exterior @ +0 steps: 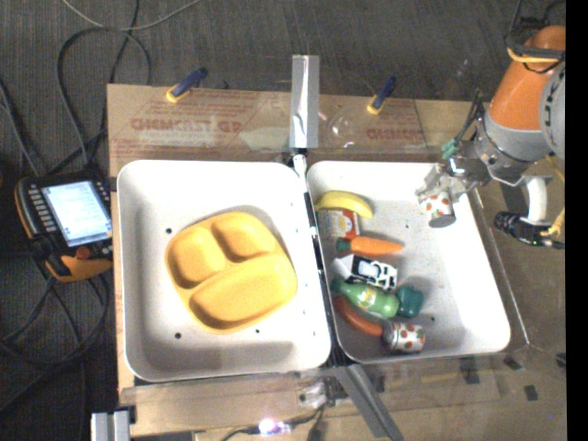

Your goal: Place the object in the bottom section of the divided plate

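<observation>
The yellow divided plate (pixel 231 270) lies in the left bin (pixel 147 338), with two small sections at the back and one large section (pixel 243 294) toward the front. My gripper (pixel 442 187) is over the back right corner of the right bin (pixel 478 329). It is shut on a small white can with red spots (pixel 441 209), which hangs tilted from the fingertips above the bin floor. The plate holds nothing.
Along the right bin's left side lie a banana (pixel 346 202), a small jar (pixel 339 221), a carrot (pixel 369 244), a black-and-white block (pixel 373 270), a green bottle (pixel 378 299), a red sausage (pixel 356 319) and a second spotted can (pixel 403 337). A tablet (pixel 72 211) sits left of the bench.
</observation>
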`<state>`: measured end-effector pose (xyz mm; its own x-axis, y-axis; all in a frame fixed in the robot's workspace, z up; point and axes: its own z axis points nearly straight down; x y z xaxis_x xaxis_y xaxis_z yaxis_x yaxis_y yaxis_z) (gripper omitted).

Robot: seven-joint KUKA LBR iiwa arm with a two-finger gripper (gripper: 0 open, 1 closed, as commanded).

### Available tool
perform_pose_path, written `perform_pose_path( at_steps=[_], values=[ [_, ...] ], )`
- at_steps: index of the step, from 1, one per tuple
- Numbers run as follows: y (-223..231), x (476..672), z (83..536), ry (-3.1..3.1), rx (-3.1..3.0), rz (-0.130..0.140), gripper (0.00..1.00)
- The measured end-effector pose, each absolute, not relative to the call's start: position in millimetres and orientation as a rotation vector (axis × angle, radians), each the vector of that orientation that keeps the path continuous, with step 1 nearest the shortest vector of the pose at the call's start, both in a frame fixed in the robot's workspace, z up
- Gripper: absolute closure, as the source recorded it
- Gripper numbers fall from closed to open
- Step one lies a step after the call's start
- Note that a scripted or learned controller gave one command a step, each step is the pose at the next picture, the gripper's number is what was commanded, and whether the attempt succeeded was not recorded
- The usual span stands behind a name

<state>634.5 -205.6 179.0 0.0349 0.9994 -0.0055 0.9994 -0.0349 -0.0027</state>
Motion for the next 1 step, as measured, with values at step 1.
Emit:
perform_pose_path(
  at_steps=[1],
  values=[
    [-117.5,605.1,234.8,2.344,2.093,-0.003,1.00]
  ],
)
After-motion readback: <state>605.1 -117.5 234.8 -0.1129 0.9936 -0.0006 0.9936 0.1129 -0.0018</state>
